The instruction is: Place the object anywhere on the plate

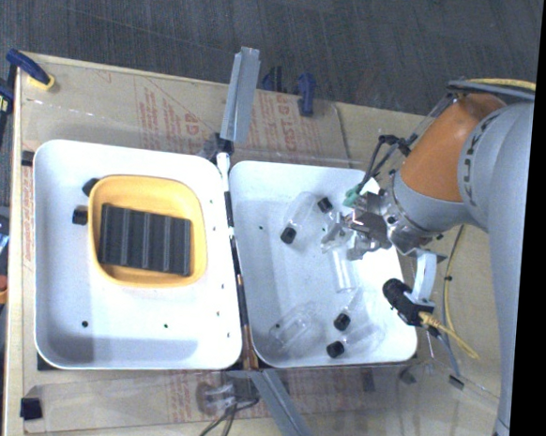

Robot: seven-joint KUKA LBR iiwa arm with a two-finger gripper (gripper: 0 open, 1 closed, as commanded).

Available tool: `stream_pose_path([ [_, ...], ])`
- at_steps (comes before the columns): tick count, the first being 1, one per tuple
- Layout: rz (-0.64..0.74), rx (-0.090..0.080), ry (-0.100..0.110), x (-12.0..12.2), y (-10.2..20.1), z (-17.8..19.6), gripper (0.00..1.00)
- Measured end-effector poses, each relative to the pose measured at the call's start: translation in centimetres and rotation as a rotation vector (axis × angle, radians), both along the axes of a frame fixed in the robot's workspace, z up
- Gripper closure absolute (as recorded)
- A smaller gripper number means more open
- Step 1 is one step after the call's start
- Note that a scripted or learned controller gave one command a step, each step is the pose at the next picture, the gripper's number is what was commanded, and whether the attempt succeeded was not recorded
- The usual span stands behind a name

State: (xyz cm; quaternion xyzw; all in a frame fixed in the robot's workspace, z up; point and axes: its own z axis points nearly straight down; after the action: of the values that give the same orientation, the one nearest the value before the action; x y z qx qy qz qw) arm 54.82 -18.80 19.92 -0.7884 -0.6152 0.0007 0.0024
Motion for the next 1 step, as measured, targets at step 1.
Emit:
stream_pose_path([
  [1, 0.152, -0.001, -0.001, 2.89, 9.8, 3.09, 1.0],
])
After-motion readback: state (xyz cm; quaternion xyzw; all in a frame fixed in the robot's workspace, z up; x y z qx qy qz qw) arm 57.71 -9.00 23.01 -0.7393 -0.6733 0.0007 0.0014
